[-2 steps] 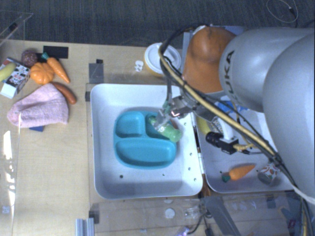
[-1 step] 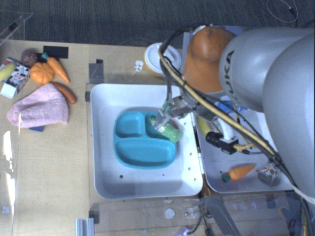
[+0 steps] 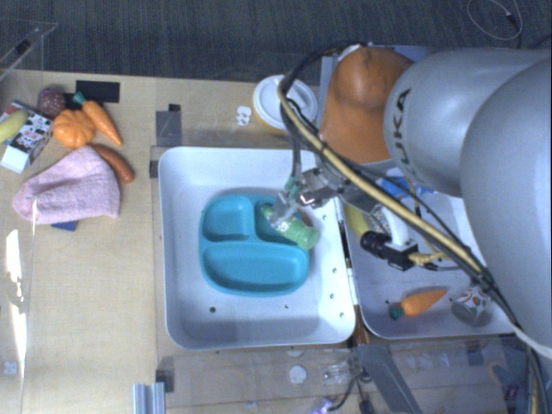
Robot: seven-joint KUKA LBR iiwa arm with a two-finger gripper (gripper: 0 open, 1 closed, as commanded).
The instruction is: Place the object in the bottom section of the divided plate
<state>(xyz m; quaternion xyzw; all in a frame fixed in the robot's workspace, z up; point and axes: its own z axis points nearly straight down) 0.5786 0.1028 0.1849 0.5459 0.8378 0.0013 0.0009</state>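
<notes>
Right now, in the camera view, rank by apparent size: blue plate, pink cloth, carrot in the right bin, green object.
1. blue plate
2. pink cloth
3. carrot and green object: similar; the gripper partly hides the object, so unranked.

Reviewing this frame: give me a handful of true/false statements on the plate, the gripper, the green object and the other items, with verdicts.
1. The blue divided plate sits in the left bin. True.
2. The green object lies in the plate's large bottom section. False: it is at the plate's upper right edge, at the gripper.
3. A toy carrot lies in the right bin. True.
4. The pink cloth is inside the left bin. False: it lies on the bench, left of the bins.
</notes>
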